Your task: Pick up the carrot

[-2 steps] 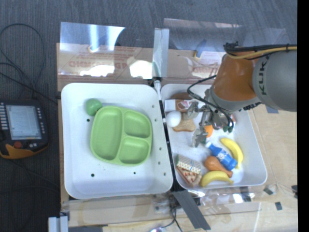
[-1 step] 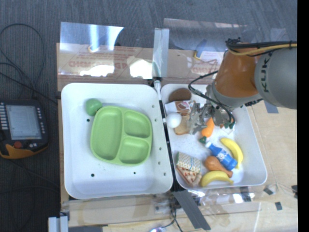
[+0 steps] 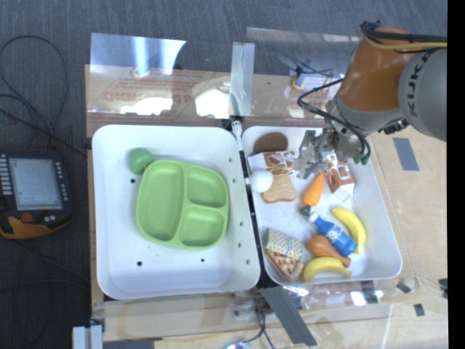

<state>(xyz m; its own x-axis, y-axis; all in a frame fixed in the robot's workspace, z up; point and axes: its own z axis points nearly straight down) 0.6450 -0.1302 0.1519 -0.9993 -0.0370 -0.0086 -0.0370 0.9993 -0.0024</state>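
Note:
The carrot is a small orange cone with a green tip, lying tilted in the middle of the right bin. My gripper hangs just above the carrot's upper end, reaching down from the grey arm with its orange band at the top right. Its fingers appear spread, with nothing between them. The carrot rests on the bin floor, apart from the fingers.
Around the carrot lie a toast slice, a white egg, a brown cookie, a blue bottle, two bananas, and a sandwich wedge. The left bin holds a green divided plate and a green ball.

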